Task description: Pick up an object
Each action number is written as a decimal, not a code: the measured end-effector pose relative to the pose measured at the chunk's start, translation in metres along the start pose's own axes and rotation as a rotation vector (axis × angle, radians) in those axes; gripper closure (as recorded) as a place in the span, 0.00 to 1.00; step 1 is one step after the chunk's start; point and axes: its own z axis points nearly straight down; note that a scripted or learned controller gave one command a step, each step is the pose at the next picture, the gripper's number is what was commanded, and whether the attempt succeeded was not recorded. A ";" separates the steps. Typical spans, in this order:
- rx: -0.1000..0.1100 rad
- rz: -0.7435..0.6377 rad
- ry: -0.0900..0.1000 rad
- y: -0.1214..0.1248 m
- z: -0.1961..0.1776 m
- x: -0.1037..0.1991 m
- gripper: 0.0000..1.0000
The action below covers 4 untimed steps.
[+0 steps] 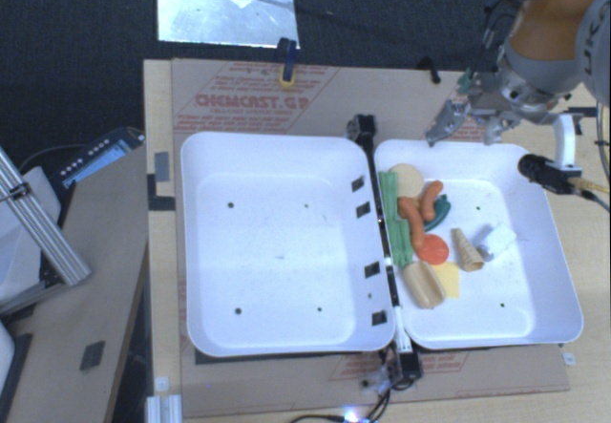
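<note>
Gripper above far rim of right bin, over bench; finger state impossible to tell. Pile of toy food in right bin near divider: orange carrot, red tomato, green strip, white piece. Left bin alongside.
</note>
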 end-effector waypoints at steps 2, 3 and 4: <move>-0.002 -0.001 -0.006 -0.052 0.176 -0.002 0.00; -0.001 -0.001 -0.003 -0.016 0.176 -0.005 0.00; 0.004 0.000 0.001 -0.018 0.166 -0.004 1.00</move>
